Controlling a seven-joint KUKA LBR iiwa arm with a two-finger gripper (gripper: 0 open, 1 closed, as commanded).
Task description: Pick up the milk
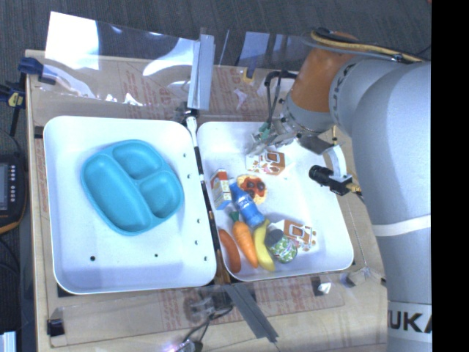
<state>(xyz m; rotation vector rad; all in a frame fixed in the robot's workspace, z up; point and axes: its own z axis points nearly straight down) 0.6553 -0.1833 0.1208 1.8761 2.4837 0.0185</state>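
Two white bins share the bench point(110, 310); the hand point(267, 139), its opening impossible to judge, hovers at the right bin's point(333, 251) far side beside a milk carton point(270, 163). Approach stage; next, descend squarely over it.

The grey arm point(396, 160) reaches in from the right, its thick body filling that side. The orange band point(319, 79) sits above the wrist, which bends down and to the left. The gripper point(270, 136) hangs low at the wrist's end, pointing downward; its small parts are too blurred to read.
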